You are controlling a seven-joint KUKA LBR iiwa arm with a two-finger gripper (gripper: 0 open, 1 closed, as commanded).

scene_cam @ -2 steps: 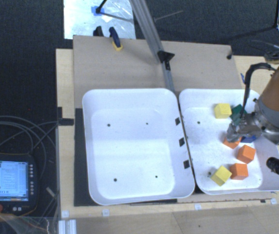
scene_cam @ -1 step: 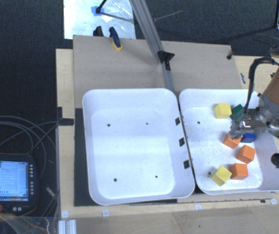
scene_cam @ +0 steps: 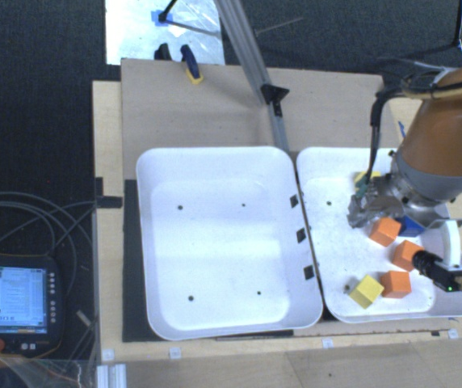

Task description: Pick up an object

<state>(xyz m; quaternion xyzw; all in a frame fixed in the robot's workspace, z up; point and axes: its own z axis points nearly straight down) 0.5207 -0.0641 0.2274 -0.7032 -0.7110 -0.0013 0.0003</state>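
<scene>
The gripper (scene_cam: 366, 208) hung low inside the right bin (scene_cam: 328, 289), near that bin's middle, with the grey and orange arm (scene_cam: 445, 136) angled down over the bin's right side. The state of the gripper could not be determined from above, and no object was seen held.

3 orange blocks lay in the right bin: orange block 1 (scene_cam: 384, 231) just beside the gripper, orange block 2 (scene_cam: 406, 254) toward the right edge, orange block 3 (scene_cam: 396, 284) near the front edge. A yellow block (scene_cam: 366, 290) lay just beside block 3. A blue object (scene_cam: 413, 226) lay partly under the arm.

Judged by this placement, block 1 was the likely target. The left bin (scene_cam: 215, 241) served as the neighbouring container.
</scene>
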